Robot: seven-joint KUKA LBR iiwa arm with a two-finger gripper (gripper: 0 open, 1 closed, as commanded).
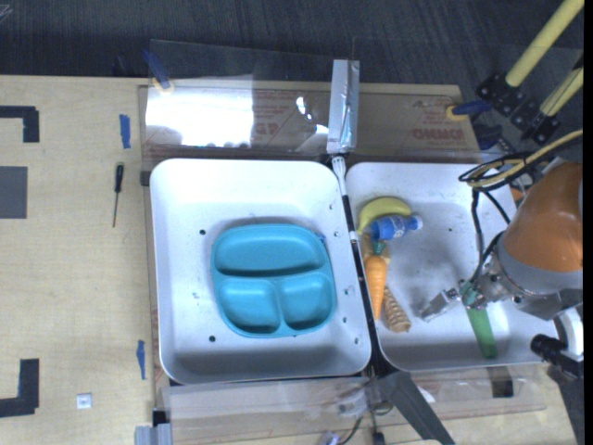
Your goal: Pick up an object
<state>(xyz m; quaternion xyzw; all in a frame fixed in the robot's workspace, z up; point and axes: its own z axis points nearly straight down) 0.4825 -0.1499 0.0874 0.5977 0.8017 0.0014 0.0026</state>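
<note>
Over the right bin (435, 179), near its front right corner, the grey arm's gripper (443, 302) hangs low above the white floor, and whether it is open or closed cannot be told from this slanted overhead view. A green cylindrical object (484, 330), perhaps a toy vegetable, lies just beside the gripper toward the bin's front edge, partly under the arm's wrist; it looks like the nearest candidate for pick-up, though nothing can be seen held. Along the bin's left wall sits a tight cluster: a yellow banana (382, 210) at the back, a small blue bottle (393, 227) touching it, an orange carrot (376, 280) below that, and a tan ridged piece (397, 312) at the carrot's tip. The left bin (185, 188) carries a blue divided tray (272, 277) near its centre.

The risks appear plain. The green object lies close to the front wall and beneath the wrist, so a descent may land beside it or nudge it against the wall rather than straddle it. Its rounded shape could roll away from a closing grip. A reach toward the cluster instead may catch two touching items at once, or push them along the dividing wall.
</note>
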